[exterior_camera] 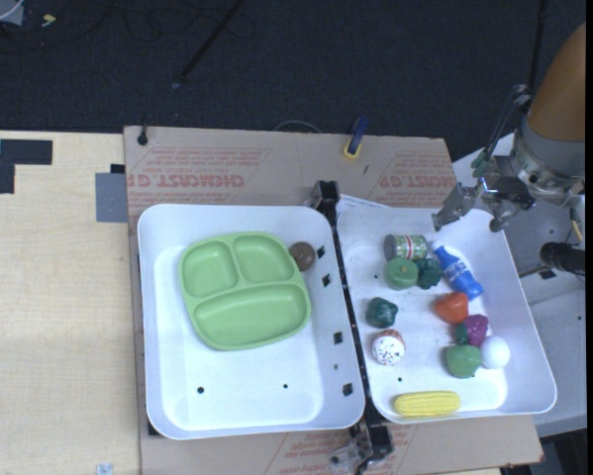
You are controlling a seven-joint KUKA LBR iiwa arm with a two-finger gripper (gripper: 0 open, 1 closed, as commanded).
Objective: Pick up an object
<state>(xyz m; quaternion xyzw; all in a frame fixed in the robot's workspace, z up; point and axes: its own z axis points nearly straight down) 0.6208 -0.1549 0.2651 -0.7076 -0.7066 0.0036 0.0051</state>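
gripper: upper right of frame, above right bin's far corner; fingers spread, holding nothing
objects: clustered centre-right, blue bottle nearest
risk: tight cluster, fingers may nudge neighbours and close on nothing

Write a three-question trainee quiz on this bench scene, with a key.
1. True or false: the green divided plate lies in the left bin.
2. Which thing lies nearest the right bin's front edge? A corn cob B blue bottle C small can
3. Fill in: the brown ball rests beside the plate's ____ corner.

Key: 1 true; 2 A; 3 far right. The gripper hovers at the right bin's far edge.
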